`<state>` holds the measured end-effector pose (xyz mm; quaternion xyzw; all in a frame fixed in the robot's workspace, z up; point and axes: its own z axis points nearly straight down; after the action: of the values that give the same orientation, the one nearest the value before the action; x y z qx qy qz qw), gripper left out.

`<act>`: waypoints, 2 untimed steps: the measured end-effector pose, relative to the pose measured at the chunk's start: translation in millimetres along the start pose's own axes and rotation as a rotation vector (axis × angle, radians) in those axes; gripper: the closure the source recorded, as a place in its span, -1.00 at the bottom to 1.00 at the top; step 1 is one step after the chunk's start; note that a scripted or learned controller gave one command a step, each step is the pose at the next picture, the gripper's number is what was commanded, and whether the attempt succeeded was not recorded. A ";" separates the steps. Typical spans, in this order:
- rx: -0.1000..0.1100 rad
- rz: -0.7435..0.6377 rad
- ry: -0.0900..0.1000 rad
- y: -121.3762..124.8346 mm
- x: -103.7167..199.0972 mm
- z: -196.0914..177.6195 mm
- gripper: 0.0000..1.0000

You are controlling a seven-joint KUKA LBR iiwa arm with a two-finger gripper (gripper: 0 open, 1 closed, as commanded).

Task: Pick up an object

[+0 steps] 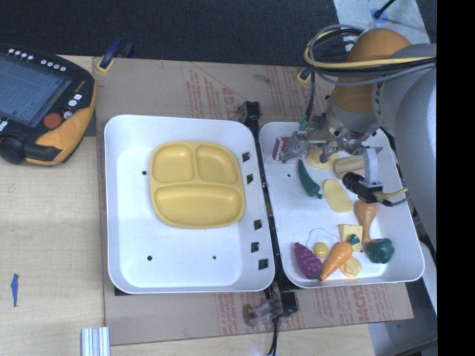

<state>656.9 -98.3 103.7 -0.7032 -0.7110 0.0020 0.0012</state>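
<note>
overhead, the slanted view looked down on a cardboard-covered counter (pixel 185 80) carrying two shallow white bins side by side. the left bin (pixel 126 199) held a yellow divided plate (pixel 197 183). the right bin (pixel 293 191) held a scatter of small toy foods: a dark green pepper (pixel 309 179) near its upper middle, a pale yellow piece (pixel 338 196) just beside it, a purple bunch of grapes (pixel 308 259) and an orange carrot (pixel 336 258) along the near edge, and a dark green piece (pixel 380 251) at the near right corner. a black and orange control pendant (pixel 41 110) lay on the counter at far left.

the grey arm (pixel 401 87) reached in from the right, and its hand (pixel 332 148) sat low over the far end of the right bin, close above the pepper and a tan cylinder-shaped piece (pixel 347 166). i could not tell whether the hand was apart or together, since the wrist covered it, and nothing was visibly caught in it.

the risk, as i judged it, lay in the crowding: pieces lay touching or nearly so, so a closing hand could nudge one aside, pinch two at once, or slip off a rounded, smooth surface. the bin's far wall stood near too, and could block a clean descent.
</note>
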 end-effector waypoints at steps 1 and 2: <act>0.005 0.008 0.001 -60.1 -8.8 13.1 -1.00; 0.000 0.007 -0.001 -56.9 -9.9 1.2 1.00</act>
<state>600.1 -108.8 102.7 -0.7055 -0.7087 0.0021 0.0008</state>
